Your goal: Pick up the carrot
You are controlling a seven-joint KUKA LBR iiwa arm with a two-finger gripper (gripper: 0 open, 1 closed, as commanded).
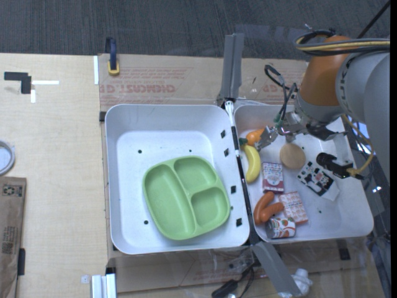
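We are logging the bench (49, 104) from above. The grey and orange arm (366, 85) is reaching in from the right of the frame and hanging over the upper part of the right bin (347, 222); we are reading this as an approach to the task's thing. The left bin (124, 123) is carrying the green divided plate (186, 197), which is lying flat at centre frame, well apart from the work and, in our judgement, playing no part in this step. In the right bin the banana (251, 163) is lying along the left wall, and its upper tip is sitting just below the carrot (254, 135). We are taking the carrot to be the small orange piece in the bin's upper left corner, close to the wall that divides the two bins. The gripper (268, 136) is sitting just beside it on the right, angled down and to the left toward it. We cannot tell whether the pincer is spread or pressed together, and we are not seeing the carrot inside it, so we are recording no grasp. The wall and the banana are crowding the carrot, which likely explains the slanted approach from the open side. A round tan piece (292, 156) is lying just right of the gripper. Lower in the frame, a red-orange sausage-like piece (265, 207), two small cartons (272, 177) and a can (282, 228) are lying clustered together. We are flagging the sausage-like piece as a possible look-alike for the carrot.
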